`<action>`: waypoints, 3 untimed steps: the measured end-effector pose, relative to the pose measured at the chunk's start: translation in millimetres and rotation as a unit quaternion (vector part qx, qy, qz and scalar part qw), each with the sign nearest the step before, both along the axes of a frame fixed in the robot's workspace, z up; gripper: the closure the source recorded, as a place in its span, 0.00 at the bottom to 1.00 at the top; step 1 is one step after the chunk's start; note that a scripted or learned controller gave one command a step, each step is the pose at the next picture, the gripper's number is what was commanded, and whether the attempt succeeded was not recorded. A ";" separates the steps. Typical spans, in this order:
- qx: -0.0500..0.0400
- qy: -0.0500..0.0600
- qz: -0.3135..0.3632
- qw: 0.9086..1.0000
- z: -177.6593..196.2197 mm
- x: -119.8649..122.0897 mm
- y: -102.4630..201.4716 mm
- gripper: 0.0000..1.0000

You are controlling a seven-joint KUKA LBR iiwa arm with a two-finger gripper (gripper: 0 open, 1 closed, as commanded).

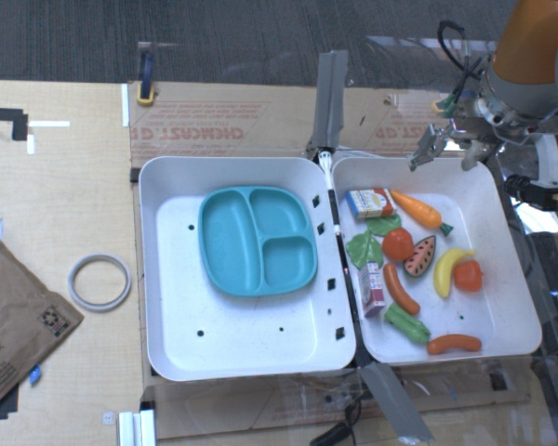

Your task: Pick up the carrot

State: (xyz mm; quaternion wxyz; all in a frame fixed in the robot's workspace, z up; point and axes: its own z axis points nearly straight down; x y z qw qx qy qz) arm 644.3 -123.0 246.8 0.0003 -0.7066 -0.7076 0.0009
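My gripper [449, 147] hung open & empty over the right bin's [511, 249] far edge, carrot [417, 210] untouched near that edge w/ whole pick left.

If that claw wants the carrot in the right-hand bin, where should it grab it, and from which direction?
Probably across the thick orange middle of the carrot, coming straight down from above. It lies flat and slanted, green top toward the banana, so the pincer should close across its width. The small box sits close beside its tip, so the middle offers more room.
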 end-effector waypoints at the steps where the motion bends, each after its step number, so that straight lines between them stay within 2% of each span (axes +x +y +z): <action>1: -0.001 -0.007 -0.052 0.999 -146.7 3.3 -26.2 0.00; 2: -0.002 -0.008 -0.052 0.999 -137.2 3.7 -26.7 1.00; 3: -0.002 -0.008 -0.052 0.999 -137.3 3.7 -26.6 0.00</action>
